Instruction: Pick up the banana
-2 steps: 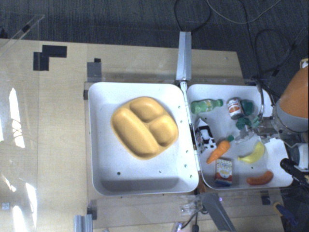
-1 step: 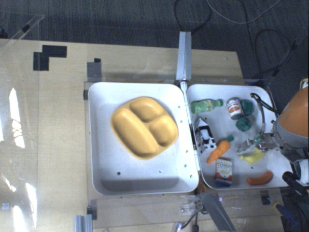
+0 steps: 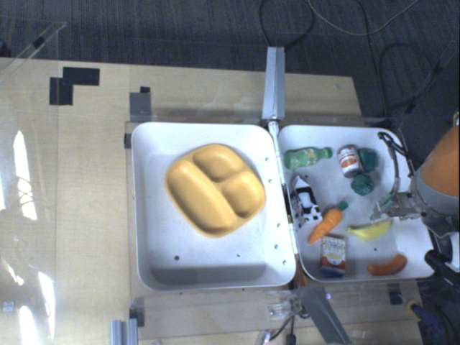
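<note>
The banana (image 3: 370, 229) lies just below-left of my hand (image 3: 394, 205); whether my hand is open, I cannot tell.

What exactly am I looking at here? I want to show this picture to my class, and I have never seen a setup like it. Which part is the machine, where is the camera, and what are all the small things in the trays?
The camera sits above a wooden bench and looks down at a slant. On the bench are two shallow white bins. The left bin holds one big yellow bread-shaped lump. The right bin holds toy groceries: a green bottle, a small can, a dark green vegetable, a black-and-white carton, a carrot, a small box, a sausage and the banana.

The machine is a robot arm, grey and orange, reaching in from the right. Its gripper hangs just above the banana's right end. I cannot tell whether it has hold of the banana.
</note>
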`<state>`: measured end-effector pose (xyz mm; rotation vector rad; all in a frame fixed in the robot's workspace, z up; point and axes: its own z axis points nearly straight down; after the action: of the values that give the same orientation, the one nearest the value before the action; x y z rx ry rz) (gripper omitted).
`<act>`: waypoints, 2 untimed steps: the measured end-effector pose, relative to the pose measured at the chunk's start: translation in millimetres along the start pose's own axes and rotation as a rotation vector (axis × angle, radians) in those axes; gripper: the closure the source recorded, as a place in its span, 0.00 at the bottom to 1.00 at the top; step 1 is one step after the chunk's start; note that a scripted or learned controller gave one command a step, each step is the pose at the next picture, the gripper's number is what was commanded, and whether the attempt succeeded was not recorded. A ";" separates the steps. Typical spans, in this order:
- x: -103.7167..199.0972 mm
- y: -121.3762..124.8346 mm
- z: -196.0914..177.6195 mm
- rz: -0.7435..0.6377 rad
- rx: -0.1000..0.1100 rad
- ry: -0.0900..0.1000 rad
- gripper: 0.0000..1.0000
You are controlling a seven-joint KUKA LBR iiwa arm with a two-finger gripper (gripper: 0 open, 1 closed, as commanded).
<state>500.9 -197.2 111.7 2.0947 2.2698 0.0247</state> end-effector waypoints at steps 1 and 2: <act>0.1 -0.4 0.4 0.000 0.001 0.001 0.00; -6.8 -1.7 10.3 0.003 0.009 0.018 0.00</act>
<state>500.2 -204.3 101.5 2.1103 2.2814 0.0330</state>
